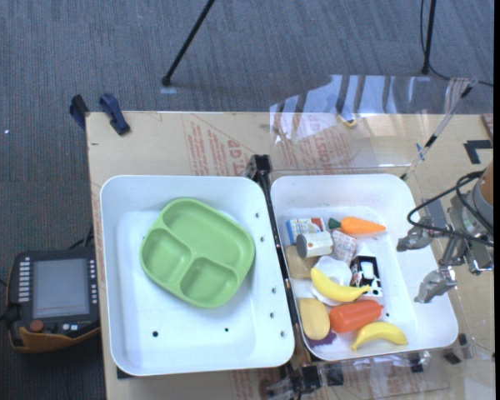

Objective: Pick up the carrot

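Bananas [380,334] crowd right bin's [433,327] near end | carrot [362,225] at far end, beside small cartons | looks light, stiff, smooth; grip mid-body across width | end effector [429,263] wide, holding nothing, over bin's right rim

The small orange toy carrot with a green leafy stub [360,225] lies flat, tip pointing right, near the far side of the right-hand bin.
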Action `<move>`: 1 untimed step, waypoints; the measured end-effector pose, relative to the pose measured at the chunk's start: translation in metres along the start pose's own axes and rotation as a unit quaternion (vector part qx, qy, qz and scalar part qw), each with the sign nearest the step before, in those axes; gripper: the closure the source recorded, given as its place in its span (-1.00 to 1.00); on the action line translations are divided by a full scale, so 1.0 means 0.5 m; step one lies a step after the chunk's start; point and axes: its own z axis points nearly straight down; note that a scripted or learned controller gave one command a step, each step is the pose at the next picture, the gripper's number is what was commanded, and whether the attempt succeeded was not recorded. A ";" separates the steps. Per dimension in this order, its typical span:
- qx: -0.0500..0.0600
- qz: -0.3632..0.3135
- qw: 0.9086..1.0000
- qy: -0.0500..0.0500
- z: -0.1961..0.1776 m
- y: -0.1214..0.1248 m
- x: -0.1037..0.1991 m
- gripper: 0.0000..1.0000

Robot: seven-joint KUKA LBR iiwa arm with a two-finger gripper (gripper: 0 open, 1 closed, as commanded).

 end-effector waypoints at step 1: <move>-0.001 -0.014 1.000 0.003 0.140 -0.035 -0.143 -1.00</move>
